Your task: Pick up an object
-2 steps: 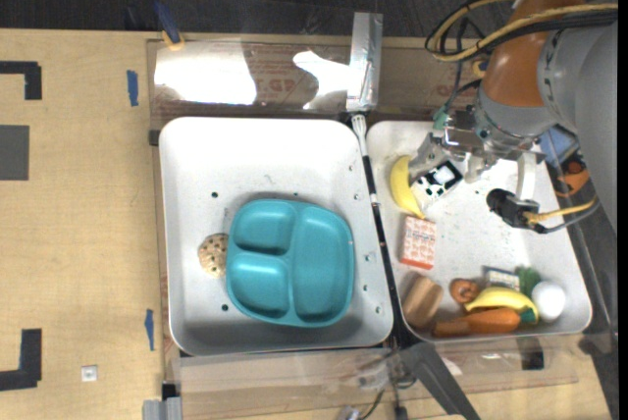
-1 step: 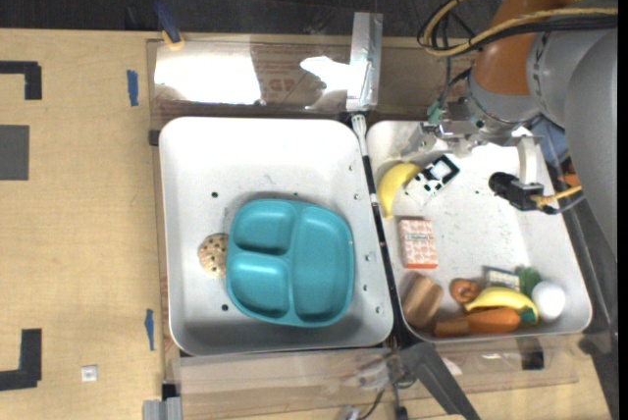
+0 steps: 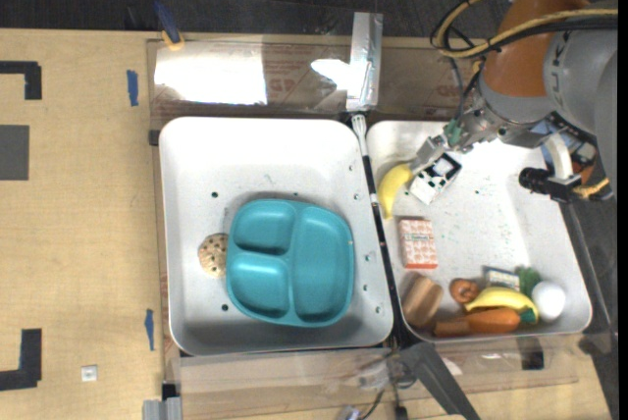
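My gripper (image 3: pixel 433 175) hangs low over the upper left part of the right bin (image 3: pixel 549 212), reaching in from the arm at the top right. A yellow banana (image 3: pixel 392 186) lies just to its left, against the bin's left wall. Whether they touch is unclear. Below the gripper lies a small red and white box (image 3: pixel 418 242). Along the bin's front edge sit a brown bread roll (image 3: pixel 422 299), an orange piece (image 3: pixel 463 290), a second small banana (image 3: pixel 500 299), a red-orange sausage-like piece (image 3: pixel 483 322) and a white ball (image 3: pixel 548 301).
The left bin (image 3: pixel 196 163) holds a teal divided plate (image 3: pixel 290 260) and a speckled round cookie (image 3: pixel 212 253) at the plate's left. A clear plastic sheet (image 3: pixel 265 65) stands behind the bins. The arm's cables (image 3: pixel 471 16) loop above the right bin.
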